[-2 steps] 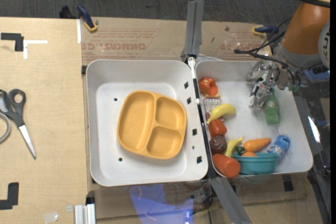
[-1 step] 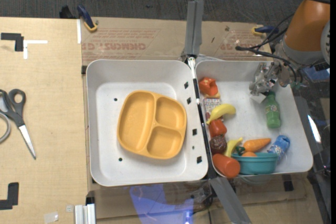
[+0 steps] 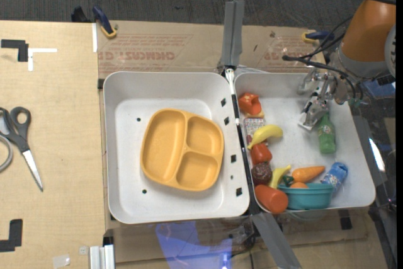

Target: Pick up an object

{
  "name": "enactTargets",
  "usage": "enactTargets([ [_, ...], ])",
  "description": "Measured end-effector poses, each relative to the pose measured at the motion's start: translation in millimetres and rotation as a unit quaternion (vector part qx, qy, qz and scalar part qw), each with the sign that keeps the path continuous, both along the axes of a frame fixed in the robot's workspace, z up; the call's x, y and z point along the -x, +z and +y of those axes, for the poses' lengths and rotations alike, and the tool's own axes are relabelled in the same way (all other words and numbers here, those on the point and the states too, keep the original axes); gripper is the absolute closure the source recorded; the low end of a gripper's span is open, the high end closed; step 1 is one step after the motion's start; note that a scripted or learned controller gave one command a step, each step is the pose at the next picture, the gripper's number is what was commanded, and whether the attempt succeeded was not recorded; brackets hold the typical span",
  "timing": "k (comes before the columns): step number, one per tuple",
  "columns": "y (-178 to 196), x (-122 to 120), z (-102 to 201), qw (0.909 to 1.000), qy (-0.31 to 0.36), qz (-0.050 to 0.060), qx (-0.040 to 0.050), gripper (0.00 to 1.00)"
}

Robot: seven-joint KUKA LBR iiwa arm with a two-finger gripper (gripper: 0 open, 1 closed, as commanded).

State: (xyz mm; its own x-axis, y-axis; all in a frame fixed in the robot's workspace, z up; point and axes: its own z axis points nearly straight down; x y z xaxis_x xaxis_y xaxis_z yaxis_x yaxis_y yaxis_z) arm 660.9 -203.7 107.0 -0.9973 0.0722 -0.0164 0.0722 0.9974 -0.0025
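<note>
Scissors (image 3: pixel 19 138) lay on the tabletop (image 3: pixel 56 198) at the far left of the frame, well apart from the work. Left bin (image 3: pixel 116 135) at centre held a yellow divided plate (image 3: pixel 182 149) and nothing of interest to the task.

Right bin (image 3: pixel 352 195) carried the clutter. Along its left wall, top to bottom: a red pepper (image 3: pixel 249 103), a banana (image 3: pixel 267 134), a red fruit (image 3: pixel 261 153), a dark round item (image 3: pixel 261 172), a red-orange cup (image 3: pixel 271 198). At lower right of the bin, a teal bowl (image 3: pixel 307 196) with a carrot (image 3: pixel 308 172) on its rim and a blue bottle (image 3: pixel 335 174) just beside it.

My hand (image 3: pixel 313 111) hung low in the upper right of that bin, fingers seemingly a little apart with nothing between them, though the metal blurred together there. A green bottle (image 3: pixel 326 134) lay just beside and below it, its cap end near my fingertips.

Judgement: approach step, grasp not yet made. The green bottle looked the likeliest target. Next move would call for centring over its body, dropping until the fingers straddled it, then closing. The risk was nudging it aside.
</note>
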Motion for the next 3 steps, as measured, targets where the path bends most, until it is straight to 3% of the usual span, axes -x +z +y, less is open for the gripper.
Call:
enactTargets([
  [1, -13.1, 60.5, -15.2, 0.9997, 0.022, 0.006, -0.0031, 0.0],
  [2, -14.4, 118.6, -16.7, 0.9988, -0.048, 0.007, -0.0028, 0.0],
  [3, 148.4, 40.9, -17.7, 0.9907, -0.136, 0.007, -0.0028, 0.0],
])
